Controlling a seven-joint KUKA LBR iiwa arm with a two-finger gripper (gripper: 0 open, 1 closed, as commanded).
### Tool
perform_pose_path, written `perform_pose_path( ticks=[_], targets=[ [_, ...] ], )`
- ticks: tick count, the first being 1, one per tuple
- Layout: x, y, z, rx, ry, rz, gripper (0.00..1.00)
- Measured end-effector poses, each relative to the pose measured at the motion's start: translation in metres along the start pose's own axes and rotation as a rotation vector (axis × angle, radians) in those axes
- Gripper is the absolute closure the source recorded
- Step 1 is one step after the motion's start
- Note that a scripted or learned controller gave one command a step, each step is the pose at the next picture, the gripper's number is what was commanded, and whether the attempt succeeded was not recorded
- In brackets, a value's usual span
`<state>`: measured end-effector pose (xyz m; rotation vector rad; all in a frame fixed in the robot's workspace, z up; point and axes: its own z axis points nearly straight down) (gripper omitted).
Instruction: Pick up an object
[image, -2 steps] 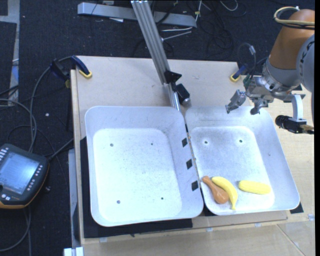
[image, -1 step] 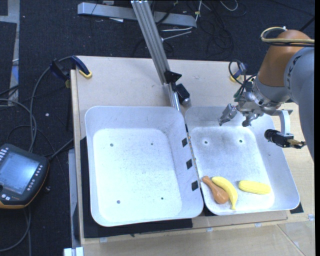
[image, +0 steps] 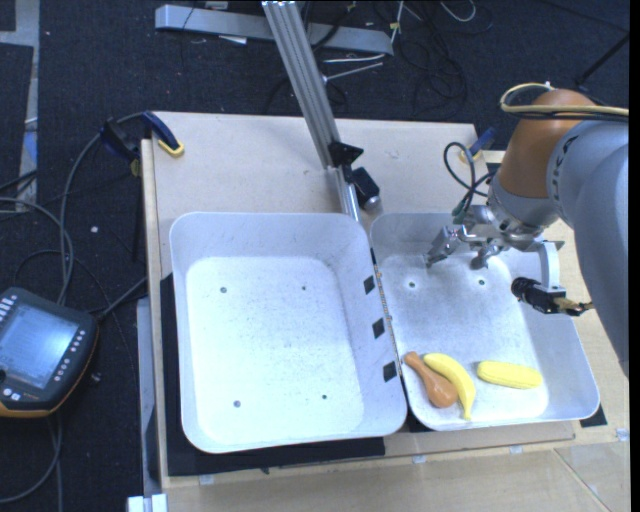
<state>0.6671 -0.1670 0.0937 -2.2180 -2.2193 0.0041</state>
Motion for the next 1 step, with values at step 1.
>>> perform_pose_path(
  ticks=[1],
  targets=[
    [-0.0002, 0.0017, -0.0136, -0.006, -0.002, -0.001, 1.0]
  ],
)
